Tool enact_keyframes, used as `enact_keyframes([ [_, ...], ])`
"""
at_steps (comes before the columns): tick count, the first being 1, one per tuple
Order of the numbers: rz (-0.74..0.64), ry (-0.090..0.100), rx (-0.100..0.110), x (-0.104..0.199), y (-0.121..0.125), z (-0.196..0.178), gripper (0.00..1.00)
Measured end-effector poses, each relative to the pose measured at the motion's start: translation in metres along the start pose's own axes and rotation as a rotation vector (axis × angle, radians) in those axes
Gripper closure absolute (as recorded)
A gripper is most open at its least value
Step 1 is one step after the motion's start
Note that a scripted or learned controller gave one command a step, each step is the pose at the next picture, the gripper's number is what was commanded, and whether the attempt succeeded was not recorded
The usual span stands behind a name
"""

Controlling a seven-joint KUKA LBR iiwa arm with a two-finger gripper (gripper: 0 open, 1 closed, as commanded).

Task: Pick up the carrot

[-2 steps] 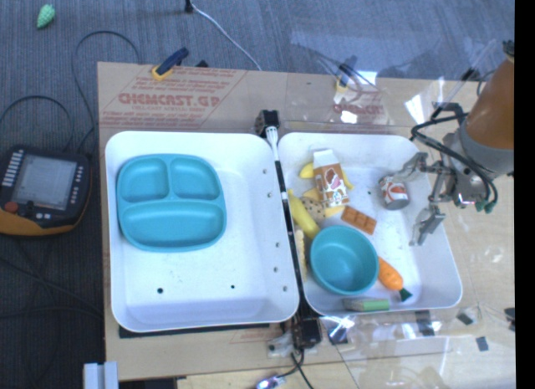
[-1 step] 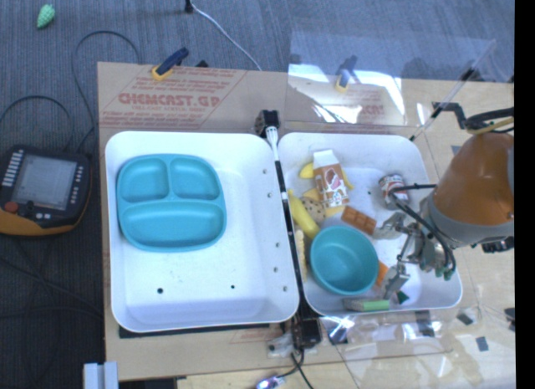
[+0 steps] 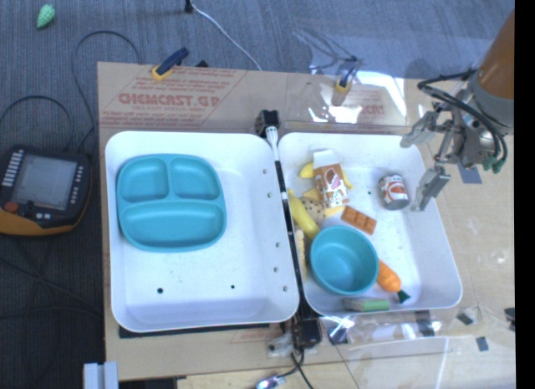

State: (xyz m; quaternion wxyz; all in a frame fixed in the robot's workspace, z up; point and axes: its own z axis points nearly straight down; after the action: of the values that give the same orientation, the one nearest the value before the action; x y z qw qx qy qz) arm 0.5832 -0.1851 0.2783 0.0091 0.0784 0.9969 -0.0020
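Carrot (image 3: 388, 278): lies in the right bin (image 3: 441, 249), well below the gripper (image 3: 432, 156) and a little left of it, touching the blue bowl (image 3: 343, 260), which crowds a grasp from that side.
Gripper: fingers spread, holding nothing, over the bin's upper right rim.
Right bin: also a can (image 3: 393, 190) just left of the gripper, a banana (image 3: 302, 214) and a carton (image 3: 332, 185).
Left bin (image 3: 242, 270): a blue divided tray (image 3: 170, 201), far left.

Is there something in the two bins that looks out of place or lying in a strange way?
Nothing looks spilled or broken. The carrot lies wedged between the blue bowl and the right bin's wall, partly tucked under the bowl's rim, which may hinder a grasp. The gripper is open above the bin's far right edge.
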Motion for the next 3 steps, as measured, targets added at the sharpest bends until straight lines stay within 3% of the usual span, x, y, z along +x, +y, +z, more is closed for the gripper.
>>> enact_keyframes([
  [1, -0.041, 0.030, -0.004, 0.056, 0.019, 0.166, 0.00],
  [2, 0.178, 0.003, -0.004, 0.017, 0.083, 0.187, 0.00],
  [3, 0.048, 0.003, -0.001, 0.041, 0.033, 0.187, 0.00],
])
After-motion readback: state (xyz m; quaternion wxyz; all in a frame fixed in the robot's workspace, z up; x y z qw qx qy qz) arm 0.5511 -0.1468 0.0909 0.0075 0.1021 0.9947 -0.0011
